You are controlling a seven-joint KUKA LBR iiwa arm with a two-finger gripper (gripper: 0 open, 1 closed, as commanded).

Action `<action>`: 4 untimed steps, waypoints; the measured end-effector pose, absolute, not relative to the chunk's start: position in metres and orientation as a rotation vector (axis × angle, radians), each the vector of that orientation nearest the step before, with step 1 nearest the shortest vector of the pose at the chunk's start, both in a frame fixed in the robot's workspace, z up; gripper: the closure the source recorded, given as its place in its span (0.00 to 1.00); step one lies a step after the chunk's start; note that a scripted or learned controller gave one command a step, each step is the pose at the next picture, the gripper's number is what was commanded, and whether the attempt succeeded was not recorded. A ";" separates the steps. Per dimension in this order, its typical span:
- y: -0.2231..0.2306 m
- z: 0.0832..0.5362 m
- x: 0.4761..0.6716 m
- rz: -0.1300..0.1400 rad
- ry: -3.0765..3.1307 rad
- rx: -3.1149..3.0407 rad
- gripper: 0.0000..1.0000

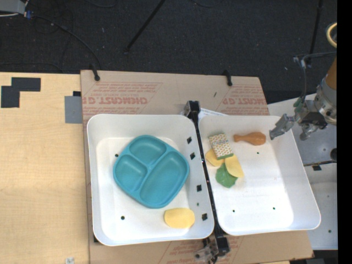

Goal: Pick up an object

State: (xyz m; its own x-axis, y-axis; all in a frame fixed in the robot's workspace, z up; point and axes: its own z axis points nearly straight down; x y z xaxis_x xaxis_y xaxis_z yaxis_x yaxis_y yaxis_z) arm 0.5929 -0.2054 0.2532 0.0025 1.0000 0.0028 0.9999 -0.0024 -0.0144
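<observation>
Camera view: the gripper (294,124) is being held over the right bin's (286,213) upper right rim, arm entering from the right. The fingers (279,126) are being seen spread apart with nothing between them, so nothing is being carried. Nearest candidate is the brown drumstick-shaped toy (251,138), lying just left of the fingertips and not touching them, thick end toward the fingers; likely the intended pick, since the approach line is being kept short. Further left of the fingers and slightly below, a checkered block (220,144) is being rested on a cluster: yellow pieces (235,167) and a green piece (225,177), all touching or overlapping, which is judged a harder grasp because neighbours are being crowded. Well away to the left, across the centre divider, the left bin (104,224) is being occupied by a teal divided plate (151,170) and a yellow rounded piece (179,218) near its lower edge. Judgement: the pick has not been made yet; a descent and a small shift left are being called for. Risk: the drumstick is being left close to the bin wall, so a finger may be caught on the rim.
</observation>
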 end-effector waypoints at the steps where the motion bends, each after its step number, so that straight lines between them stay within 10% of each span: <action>1: -0.205 0.261 0.595 0.001 -2.222 -2.221 0.00; 4: -0.209 0.085 0.599 0.004 -2.218 -2.218 0.00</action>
State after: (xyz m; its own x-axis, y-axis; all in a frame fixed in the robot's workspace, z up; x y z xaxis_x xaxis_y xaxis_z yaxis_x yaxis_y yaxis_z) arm 0.5994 -0.2088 0.0846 0.0000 1.0000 0.0017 1.0000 0.0000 -0.0057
